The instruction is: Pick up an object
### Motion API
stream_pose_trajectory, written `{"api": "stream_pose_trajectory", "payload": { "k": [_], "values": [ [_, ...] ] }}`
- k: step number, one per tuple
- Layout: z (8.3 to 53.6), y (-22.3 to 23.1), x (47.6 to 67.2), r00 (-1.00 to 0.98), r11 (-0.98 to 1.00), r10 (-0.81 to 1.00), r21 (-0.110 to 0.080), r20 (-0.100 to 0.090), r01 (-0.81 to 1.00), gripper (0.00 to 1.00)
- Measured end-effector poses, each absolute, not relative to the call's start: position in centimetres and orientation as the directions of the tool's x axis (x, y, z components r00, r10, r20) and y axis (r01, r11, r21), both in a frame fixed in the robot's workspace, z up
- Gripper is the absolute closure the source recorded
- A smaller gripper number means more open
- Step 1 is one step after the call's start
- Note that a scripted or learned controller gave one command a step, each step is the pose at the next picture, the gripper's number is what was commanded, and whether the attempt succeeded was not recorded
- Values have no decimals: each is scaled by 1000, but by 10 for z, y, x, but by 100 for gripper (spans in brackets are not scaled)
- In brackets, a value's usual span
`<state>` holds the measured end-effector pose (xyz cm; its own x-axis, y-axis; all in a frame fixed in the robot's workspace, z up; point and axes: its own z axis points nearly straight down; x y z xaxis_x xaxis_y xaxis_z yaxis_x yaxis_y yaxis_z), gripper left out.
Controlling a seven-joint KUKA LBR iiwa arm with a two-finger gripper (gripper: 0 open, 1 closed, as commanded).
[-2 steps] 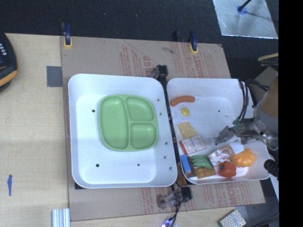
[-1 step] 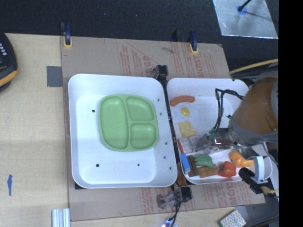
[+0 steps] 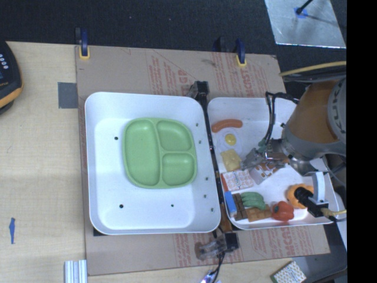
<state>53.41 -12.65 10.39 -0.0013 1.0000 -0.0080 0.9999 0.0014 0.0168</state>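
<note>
The gripper (image 3: 259, 156), its opening impossible to judge, hangs low in the right bin (image 3: 247, 104) because the toys cluster there, cheese (image 3: 230, 159) just left.

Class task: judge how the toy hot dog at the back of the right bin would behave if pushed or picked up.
The hot dog looks long and rounded, so it would probably roll sideways when nudged. It seems small, likely light. Its smooth, glossy look suggests it might slip from the hand.
</note>
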Motion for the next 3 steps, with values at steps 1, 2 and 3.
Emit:
{"api": "stream_pose_trajectory", "payload": {
  "k": [1,2,3],
  "values": [
    [118,-129,537,-2,3,1000,32,-16,999,100],
    [117,-129,537,-4,4,1000,31,-16,1000,0],
    [234,-169,608,-6,6,1000,13,-6,1000,0]
  ]
}}
